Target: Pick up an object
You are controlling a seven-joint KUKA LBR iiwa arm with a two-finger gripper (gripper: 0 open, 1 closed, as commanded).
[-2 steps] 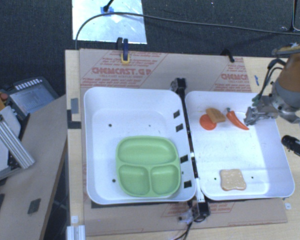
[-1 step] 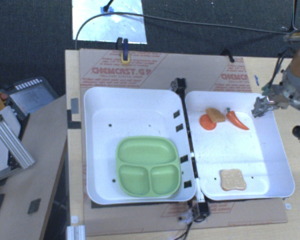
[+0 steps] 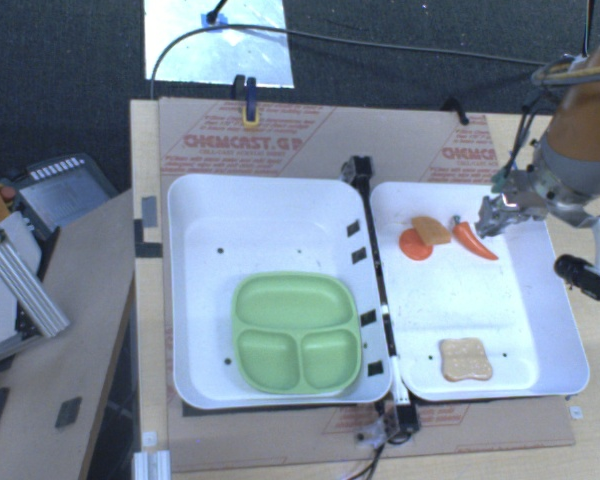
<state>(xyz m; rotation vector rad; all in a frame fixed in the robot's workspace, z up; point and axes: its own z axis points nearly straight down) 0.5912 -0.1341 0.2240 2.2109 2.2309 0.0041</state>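
In the right bin (image 3: pixel 540 298) lie an orange carrot (image 3: pixel 475 240), a tan nugget-like piece (image 3: pixel 432 230) resting on a red-orange round slice (image 3: pixel 415 245), and a slice of toast (image 3: pixel 465 359) near the front. My gripper (image 3: pixel 492 215) hangs at the back of this bin, just above and right of the carrot's upper end. Its fingertips sit close to the carrot, and nothing shows between them. The arm comes in from the right, with its orange band at the top right corner.
The left bin (image 3: pixel 210 218) holds a green divided plate (image 3: pixel 296 332) at its front. A black divider (image 3: pixel 370 268) runs between the bins. Cables cross the cardboard behind the bins, and a clamp (image 3: pixel 249 103) stands at the back.
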